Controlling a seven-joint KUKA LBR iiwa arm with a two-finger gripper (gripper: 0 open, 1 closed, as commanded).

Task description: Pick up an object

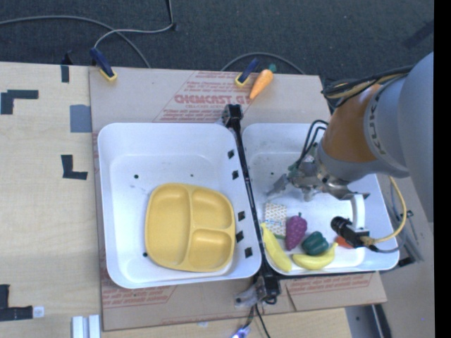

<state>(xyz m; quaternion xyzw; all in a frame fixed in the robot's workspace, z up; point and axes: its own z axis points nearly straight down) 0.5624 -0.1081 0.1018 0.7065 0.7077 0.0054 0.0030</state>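
My gripper (294, 190) hangs over the middle of the right bin (276, 129), fingers spread and nothing between them. Just below it, toward the bin's front, lie a pale checkered piece (276, 211), a purple bunch of grapes (296, 231) and a green pepper (315, 243). One yellow banana (276, 248) lies along the bin's left front corner. A second banana (313, 261) curves along the front wall. A small red-orange thing (344, 242) peeks out at the right of the pepper, mostly hidden.
The left bin (113, 189) holds a yellow divided plate (190, 226). An orange toy carrot (260, 83) lies outside the bins on the cardboard behind them. The arm covers the right bin's back right part.
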